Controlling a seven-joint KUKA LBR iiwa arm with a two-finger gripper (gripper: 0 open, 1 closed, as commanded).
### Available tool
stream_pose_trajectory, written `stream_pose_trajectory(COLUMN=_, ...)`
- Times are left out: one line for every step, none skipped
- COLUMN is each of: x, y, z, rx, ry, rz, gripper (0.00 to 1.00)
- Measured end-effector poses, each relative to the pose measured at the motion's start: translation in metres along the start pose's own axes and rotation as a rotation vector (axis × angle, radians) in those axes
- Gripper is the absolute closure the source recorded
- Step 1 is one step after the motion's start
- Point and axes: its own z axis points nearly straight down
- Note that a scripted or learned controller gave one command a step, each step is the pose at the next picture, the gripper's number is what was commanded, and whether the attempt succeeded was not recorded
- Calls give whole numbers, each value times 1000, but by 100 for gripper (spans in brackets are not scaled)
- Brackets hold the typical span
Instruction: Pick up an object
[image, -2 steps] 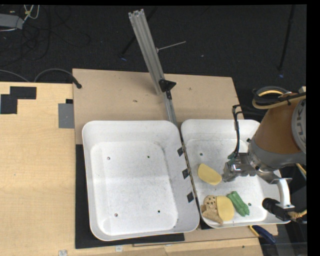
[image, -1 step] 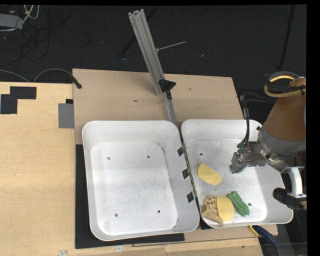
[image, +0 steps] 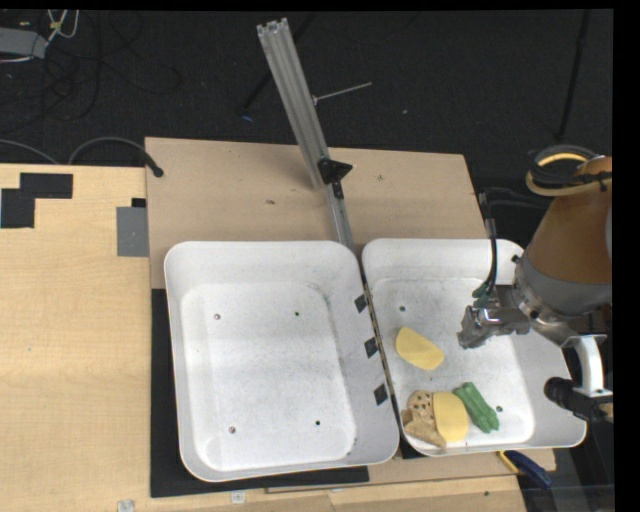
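The gripper hangs over the right bin, nothing between its fingers; whether they are parted I cannot tell. Just left lies a yellow piece; nearer, a green piece, another yellow piece and a spotted tan piece cluster together. Nothing is lifted, so the pick remains.

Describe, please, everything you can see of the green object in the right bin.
The green object is a small, elongated piece, bright green with a smooth look like plastic or rubber; its finer shape is too small to tell. It lies flat on the floor of the right bin, in the near corner, set diagonally. One long side rests against a yellow piece, which lies beside a tan spotted item. The gripper is apart from it, farther back in the bin.
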Motion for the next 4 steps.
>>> stream_pose_trajectory(x=52, y=15, z=-13, rx=-2, ry=0, rz=-3, gripper=100)
stream_pose_trajectory(x=98, y=38, z=-13, rx=-2, ry=2, rz=-3, gripper=100)
stream_pose_trajectory(x=156, y=50, z=-6, rx=-1, ry=2, rz=-3, gripper=100)
stream_pose_trajectory(x=208, y=62, z=0, rx=-1, ry=1, rz=-3, gripper=100)
